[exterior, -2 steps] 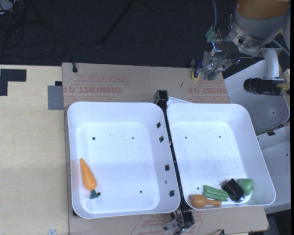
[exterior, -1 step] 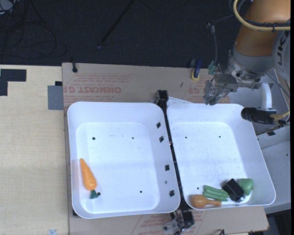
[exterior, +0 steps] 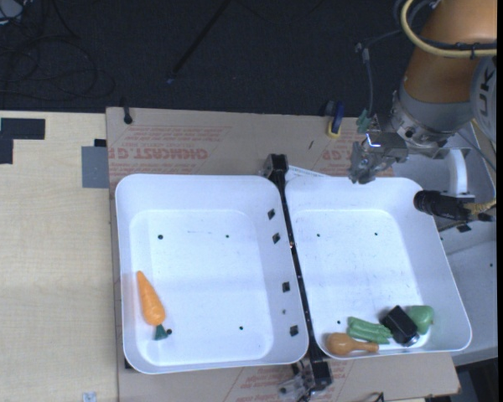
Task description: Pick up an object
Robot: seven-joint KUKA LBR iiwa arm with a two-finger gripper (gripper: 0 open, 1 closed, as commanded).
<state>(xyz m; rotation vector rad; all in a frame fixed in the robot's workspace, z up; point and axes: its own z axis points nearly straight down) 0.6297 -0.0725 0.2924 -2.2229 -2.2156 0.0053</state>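
So the gripper (exterior: 367,167) is hanging over the top edge of the right bin (exterior: 377,249), upper right of the frame, with nothing in it, and honestly I can't tell from here how it's set. The pickable stuff sits well away from it: a pile in the bin's lower right corner, green pepper (exterior: 369,330), black block (exterior: 400,323), tan gourd thing (exterior: 349,344). The carrot (exterior: 150,300) lies alone at lower left, so I'd go for that one and come straight down over its middle

An orange carrot (exterior: 150,300) lies in the left bin, far from the gripper (exterior: 365,171); a green bean pod (exterior: 368,330), black block (exterior: 400,324), green piece (exterior: 421,315) and tan gourd (exterior: 350,344) cluster well below its fingers
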